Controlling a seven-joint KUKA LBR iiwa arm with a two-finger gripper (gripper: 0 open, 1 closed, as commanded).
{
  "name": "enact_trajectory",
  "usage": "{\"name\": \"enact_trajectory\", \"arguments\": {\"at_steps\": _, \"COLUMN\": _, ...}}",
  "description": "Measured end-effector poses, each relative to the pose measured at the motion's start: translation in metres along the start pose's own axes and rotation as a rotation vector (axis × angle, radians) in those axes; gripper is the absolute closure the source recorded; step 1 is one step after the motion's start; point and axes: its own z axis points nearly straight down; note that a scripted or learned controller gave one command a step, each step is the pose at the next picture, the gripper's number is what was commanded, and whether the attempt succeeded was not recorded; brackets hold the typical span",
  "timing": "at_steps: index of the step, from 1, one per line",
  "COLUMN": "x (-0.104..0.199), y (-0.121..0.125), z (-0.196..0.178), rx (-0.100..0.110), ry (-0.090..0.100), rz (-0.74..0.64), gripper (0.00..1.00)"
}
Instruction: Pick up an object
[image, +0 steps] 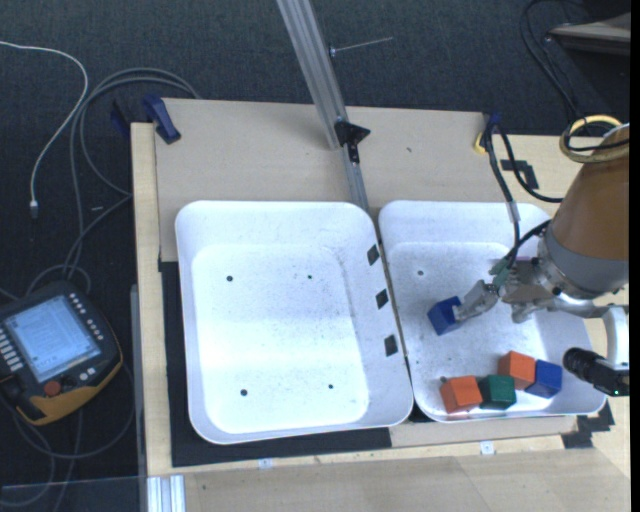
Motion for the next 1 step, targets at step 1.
{"name": "enact_trajectory", "arguments": {"at_steps": 1, "x": 0.0048, "y": 0.0342, "z": 0.1038, "rx": 0.008, "ry": 0.002, "rz": -0.001, "gripper": 0.0}}
